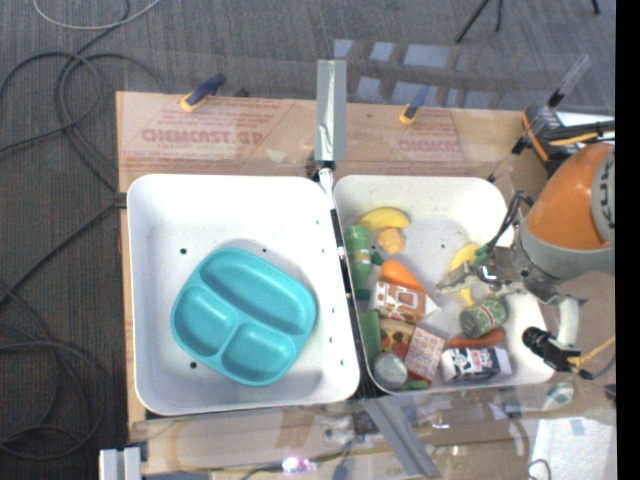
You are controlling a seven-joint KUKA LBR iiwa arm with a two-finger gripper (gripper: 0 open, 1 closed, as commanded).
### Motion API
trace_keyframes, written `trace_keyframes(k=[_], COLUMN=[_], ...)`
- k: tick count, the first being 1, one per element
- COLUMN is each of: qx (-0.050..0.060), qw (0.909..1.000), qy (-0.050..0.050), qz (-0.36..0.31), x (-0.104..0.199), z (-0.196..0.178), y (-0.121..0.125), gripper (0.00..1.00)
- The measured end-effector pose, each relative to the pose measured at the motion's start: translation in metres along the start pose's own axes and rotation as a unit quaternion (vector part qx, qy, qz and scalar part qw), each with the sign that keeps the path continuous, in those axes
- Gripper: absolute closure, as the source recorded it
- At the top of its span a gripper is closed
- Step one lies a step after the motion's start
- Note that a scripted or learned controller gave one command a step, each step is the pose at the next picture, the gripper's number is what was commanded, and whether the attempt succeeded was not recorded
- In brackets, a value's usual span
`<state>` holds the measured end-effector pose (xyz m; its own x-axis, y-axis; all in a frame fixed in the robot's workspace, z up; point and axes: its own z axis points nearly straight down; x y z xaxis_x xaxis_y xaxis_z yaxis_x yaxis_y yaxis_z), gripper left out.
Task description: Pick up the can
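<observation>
So the can [484,317] is seen lying untouched in the right bin [437,190] among the food items, just under the gripper [478,268], whose finger state can't be told, so nothing's been lifted yet.

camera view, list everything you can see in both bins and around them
divided tray: 1, teal, in the left bin
banana: 1, yellow, top of the right bin
small round fruit: 1, yellow-orange, just below the banana
carrot: 1, orange, middle left of the right bin
snack box: 1, orange and white, below the carrot
can: 1, green label, on its side, right of centre in the right bin
milk carton: 1, white and dark, bottom right of the right bin
clamps: 2, yellow and blue, on the cardboard behind the bins
arm: 1, grey and orange, from the right
claw: 1, metal, above the can, grip state unclear
</observation>
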<state>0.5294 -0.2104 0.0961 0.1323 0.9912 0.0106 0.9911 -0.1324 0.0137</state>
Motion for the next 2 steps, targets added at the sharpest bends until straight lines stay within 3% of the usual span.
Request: trace_keyframes(k=[1,2], qx=[-0.008,-0.01], qw=[1.0,0.9987], qy=[-0.002,0.0], qz=[0.003,0.049], x=[0.0,-0.001], z=[0.0,0.0], y=[-0.015,-0.03], gripper=[0.0,0.0])
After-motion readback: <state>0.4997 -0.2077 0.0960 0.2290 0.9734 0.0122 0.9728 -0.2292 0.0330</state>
